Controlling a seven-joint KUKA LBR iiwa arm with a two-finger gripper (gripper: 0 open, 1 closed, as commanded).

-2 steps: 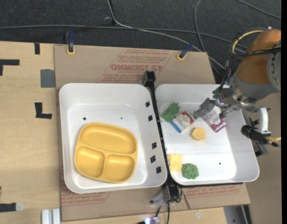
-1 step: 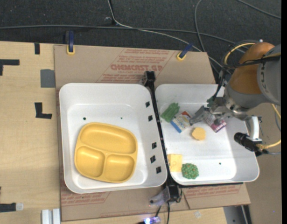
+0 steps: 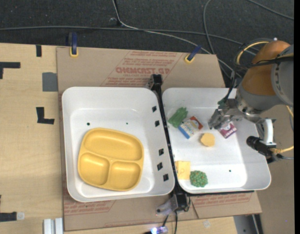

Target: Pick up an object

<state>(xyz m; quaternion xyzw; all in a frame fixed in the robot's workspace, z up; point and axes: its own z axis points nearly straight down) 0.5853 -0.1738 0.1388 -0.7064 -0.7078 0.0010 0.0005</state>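
Reading "CHEMCAST GP" in red on cardboard sheet point(image 3: 140, 67); claw point(image 3: 219, 119) over right bin point(image 3: 257, 179), state unclear.

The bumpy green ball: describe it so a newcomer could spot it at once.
Start at the right-hand white bin, the one without the yellow divided tray. Follow its near edge to the bumpy green ball, just right of a pale yellow square. Unlike the flat green piece farther back, it is round and knobbly.
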